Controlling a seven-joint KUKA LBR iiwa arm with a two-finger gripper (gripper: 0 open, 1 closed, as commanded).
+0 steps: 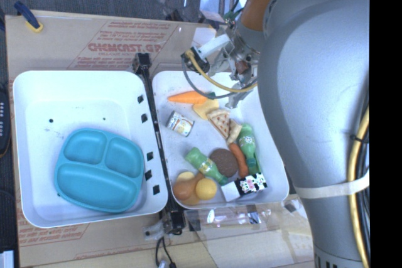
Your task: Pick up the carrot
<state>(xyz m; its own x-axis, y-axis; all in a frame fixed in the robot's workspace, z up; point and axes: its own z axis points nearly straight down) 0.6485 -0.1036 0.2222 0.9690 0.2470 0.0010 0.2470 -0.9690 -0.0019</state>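
The carrot [186, 97], orange and tapered, lies on its side at the back left of the right bin [164, 86]. My gripper [241, 74] hangs over the back of that bin, to the right of the carrot and a little behind it, with yellow cable looped around the wrist. Nothing shows in its grasp. The arm's big grey body covers the bin's right side.
Beside the carrot lie a yellow wedge [204, 110] and a pizza slice [221, 123]. A small can [180, 124], green bottles [202, 161], a brown cookie [223, 162], a lemon [206, 188] and a cow-print carton [251, 185] crowd the front. The left bin [38, 97] holds a blue divided plate [100, 169].
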